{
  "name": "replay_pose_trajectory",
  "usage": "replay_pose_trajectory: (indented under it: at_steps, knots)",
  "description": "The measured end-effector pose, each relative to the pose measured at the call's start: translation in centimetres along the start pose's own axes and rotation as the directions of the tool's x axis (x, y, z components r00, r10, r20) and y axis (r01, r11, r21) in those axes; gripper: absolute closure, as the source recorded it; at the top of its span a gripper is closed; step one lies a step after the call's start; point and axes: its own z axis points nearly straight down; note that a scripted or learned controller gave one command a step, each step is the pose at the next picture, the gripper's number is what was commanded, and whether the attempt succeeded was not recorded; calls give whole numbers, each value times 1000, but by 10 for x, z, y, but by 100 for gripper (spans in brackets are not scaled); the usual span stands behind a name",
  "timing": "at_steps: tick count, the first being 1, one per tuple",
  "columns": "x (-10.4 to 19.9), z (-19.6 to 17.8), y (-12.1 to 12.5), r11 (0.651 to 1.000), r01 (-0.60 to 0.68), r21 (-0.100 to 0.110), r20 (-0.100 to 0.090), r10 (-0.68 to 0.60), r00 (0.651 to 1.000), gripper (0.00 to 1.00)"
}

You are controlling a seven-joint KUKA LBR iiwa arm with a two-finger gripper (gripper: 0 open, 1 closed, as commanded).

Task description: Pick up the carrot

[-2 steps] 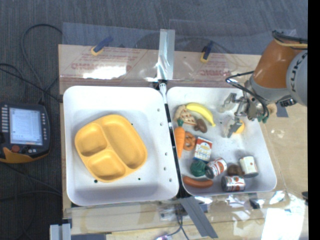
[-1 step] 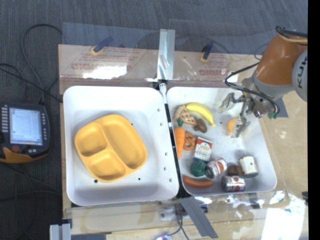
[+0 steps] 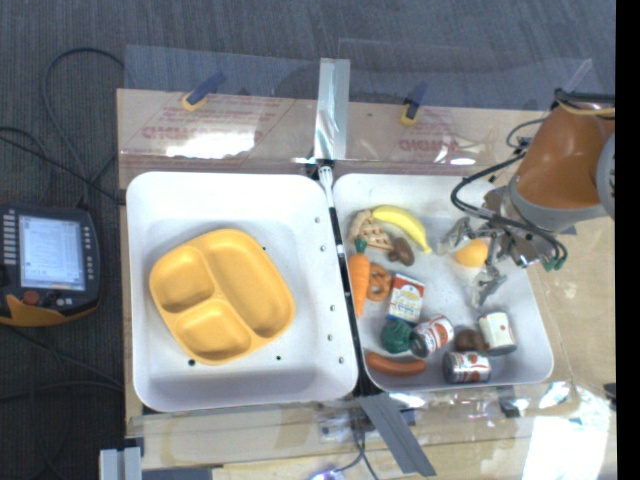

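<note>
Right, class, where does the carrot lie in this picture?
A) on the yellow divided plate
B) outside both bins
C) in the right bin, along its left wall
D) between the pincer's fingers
C: the carrot lies in the right bin against its left wall, apart from the pincer and the yellow divided plate.

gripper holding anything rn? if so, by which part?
Nothing visibly held. The gripper sits beside a yellow lemon-like fruit; the orange carrot lies untouched by the right bin's left wall.

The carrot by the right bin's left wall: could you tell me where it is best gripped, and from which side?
Probably at the carrot's thick upper half, coming straight down. It lies lengthwise along the right bin's left wall, so fingers should close across its width, though the wall leaves little room.
</note>
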Motion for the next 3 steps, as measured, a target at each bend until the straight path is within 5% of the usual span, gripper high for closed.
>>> replay_pose_trajectory:
  at_steps: [1, 2, 3]
  knots:
    - [-3, -13, -1, 1000, 0, 5, 7, 0, 1000, 100]
    - [-2, -53, 83, 998, -68, -7, -6, 68, 998, 100]
    - [1, -50, 81, 997, -73, -8, -10, 73, 997, 0]
